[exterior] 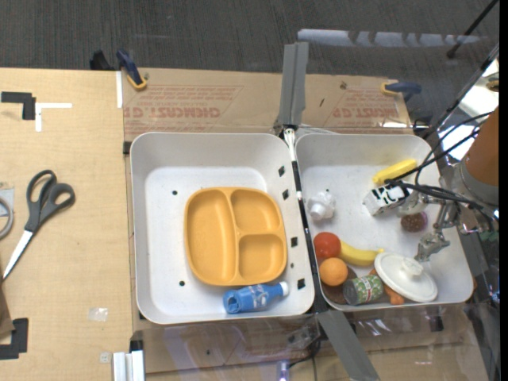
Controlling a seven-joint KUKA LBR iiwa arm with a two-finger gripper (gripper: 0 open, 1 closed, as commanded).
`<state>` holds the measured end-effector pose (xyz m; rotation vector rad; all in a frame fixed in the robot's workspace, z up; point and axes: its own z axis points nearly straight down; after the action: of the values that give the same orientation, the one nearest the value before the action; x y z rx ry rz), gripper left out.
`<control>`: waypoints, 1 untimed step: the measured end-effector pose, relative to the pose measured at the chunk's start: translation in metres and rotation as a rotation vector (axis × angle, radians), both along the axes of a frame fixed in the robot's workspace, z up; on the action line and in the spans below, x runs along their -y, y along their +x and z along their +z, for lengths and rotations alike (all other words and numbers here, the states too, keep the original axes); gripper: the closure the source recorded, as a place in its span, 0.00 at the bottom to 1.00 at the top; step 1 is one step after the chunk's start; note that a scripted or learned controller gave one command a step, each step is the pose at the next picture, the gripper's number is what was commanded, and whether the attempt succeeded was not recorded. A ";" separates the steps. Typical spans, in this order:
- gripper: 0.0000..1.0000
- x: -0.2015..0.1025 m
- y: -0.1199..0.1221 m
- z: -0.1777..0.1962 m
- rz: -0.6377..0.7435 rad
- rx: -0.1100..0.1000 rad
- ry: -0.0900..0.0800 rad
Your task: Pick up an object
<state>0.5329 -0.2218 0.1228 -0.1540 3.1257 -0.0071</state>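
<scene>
Gripper (431, 246) is low over the right bin (349, 153), near its right wall, just right of the white lid (406, 277); can't tell how the fingers stand. Nothing visibly held. From the lid: banana (359, 253), tomato (327, 244) and orange (334, 271) sit left, green can (363, 289) lower left. Yellow tray (236, 235) and blue bottle (254, 296) are in the left bin (151, 213).

Arm (486, 153) cut off by the right edge, gripper (429, 248) too small and blurred to read finger state, carrot (394, 295) mostly hidden under white lid (406, 277) near right bin's (361, 145) front edge.
</scene>
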 end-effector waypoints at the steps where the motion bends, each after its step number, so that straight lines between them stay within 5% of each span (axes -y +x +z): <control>1: 0.00 0.000 0.047 -0.022 0.015 -0.007 0.003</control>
<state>0.5800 -0.2217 0.1010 -0.1777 3.1310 -0.0021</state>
